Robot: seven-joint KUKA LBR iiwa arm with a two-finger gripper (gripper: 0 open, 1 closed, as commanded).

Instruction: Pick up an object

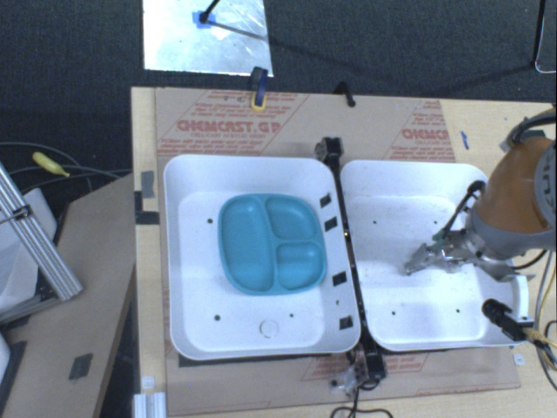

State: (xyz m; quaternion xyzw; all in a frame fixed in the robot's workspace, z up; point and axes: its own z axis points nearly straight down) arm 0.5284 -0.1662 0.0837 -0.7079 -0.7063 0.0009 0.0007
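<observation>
Bins: two white ones on the surface [218, 116]. One blue divided plate [271, 242] lies mid left bin [187, 190]. One pincer [416, 265], state untellable, hovers at 3 o'clock over the right bin [392, 181].

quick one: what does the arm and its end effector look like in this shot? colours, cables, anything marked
The arm enters from the right: a rounded orange band above a grey wrist section. A dark cable runs along its left side toward the gripper, a pale metallic assembly tapering to thin parts over the right bin. No markings are legible.

"CHEMCAST GP" on bench sheet [228, 126].
</observation>
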